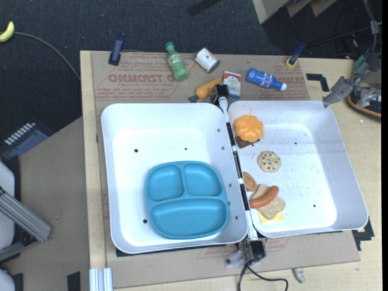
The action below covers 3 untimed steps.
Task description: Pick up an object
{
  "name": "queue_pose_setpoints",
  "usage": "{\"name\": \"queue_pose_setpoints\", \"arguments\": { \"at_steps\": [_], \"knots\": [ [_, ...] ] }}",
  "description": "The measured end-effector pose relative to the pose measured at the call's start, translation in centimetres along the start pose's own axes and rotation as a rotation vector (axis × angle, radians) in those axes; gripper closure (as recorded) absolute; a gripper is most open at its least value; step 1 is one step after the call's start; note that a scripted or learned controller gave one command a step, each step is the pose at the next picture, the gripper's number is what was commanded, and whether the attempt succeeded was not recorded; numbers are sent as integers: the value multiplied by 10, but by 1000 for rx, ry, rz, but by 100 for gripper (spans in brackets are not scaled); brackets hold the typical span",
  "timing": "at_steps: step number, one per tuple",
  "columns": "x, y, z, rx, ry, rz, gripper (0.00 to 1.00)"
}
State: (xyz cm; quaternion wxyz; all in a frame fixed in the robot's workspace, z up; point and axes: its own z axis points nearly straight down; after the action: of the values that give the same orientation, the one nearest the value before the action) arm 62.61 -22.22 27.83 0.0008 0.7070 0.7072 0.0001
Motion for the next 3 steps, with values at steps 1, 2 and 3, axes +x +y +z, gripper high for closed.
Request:
{"name": "queue_pose_setpoints", "arguments": {
  "at_steps": [1,2,3],
  "knots": [
    [45,40,63,3,2,-2,0],
    [85,40,125,3,2,-2,0],
    [108,27,169,-5,-2,1,0]
  ]
}}
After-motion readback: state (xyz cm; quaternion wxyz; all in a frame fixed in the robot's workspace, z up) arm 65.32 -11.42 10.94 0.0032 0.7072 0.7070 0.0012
